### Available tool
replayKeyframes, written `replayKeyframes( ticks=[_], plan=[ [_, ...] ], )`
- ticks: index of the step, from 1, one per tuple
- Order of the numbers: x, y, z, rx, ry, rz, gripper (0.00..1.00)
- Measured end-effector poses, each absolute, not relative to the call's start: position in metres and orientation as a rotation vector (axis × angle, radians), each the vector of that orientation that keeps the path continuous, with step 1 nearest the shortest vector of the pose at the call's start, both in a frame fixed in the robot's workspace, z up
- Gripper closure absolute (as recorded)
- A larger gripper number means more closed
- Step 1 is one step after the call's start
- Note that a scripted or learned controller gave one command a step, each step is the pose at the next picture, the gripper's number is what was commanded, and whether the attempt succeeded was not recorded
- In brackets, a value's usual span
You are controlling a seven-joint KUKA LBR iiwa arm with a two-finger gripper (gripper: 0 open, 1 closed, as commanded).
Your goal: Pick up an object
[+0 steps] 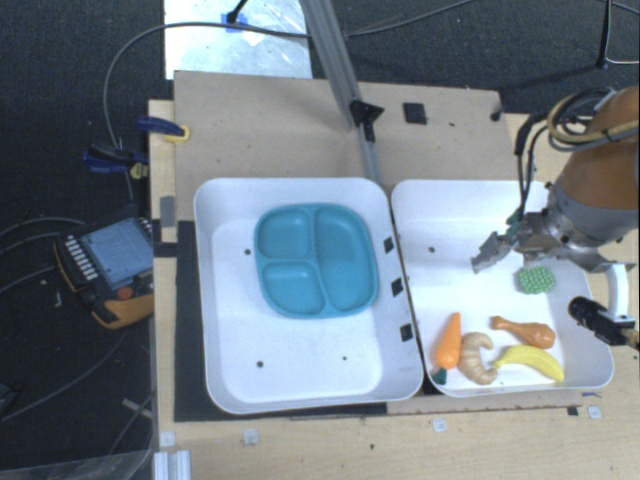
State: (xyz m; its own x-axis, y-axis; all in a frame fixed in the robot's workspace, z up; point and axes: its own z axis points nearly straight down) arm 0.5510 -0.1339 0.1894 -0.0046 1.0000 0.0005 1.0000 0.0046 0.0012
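My gripper (486, 254) hangs over the middle of the right bin (440, 203), above bare white floor, with the arm reaching in from the right. Just right of it, partly under the wrist, lies a green bumpy ball (536, 280). Along the front of this bin sit an orange carrot (449, 340), a beige curved piece (478, 357), a yellow banana (530, 362) and a brown drumstick (524, 330). I see nothing held in the gripper.
The left bin (230, 358) holds a blue divided plate (316, 259). A grey pole (335, 53) slants in from the top to the bins' shared rear corner. Cables and a handheld device (108, 263) lie off the bench to the left.
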Motion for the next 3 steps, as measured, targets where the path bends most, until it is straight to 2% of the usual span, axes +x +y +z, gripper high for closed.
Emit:
replayKeyframes(
  ticks=[1, 2, 3],
  plan=[
    [0.542, -0.139, 0.139, 2.222, 2.224, -0.003, 0.00],
    [0.542, -0.138, 0.088, 2.220, 2.222, 0.000, 0.00],
    [0.543, -0.139, 0.101, 2.218, 2.221, 0.003, 1.00]
  ],
)
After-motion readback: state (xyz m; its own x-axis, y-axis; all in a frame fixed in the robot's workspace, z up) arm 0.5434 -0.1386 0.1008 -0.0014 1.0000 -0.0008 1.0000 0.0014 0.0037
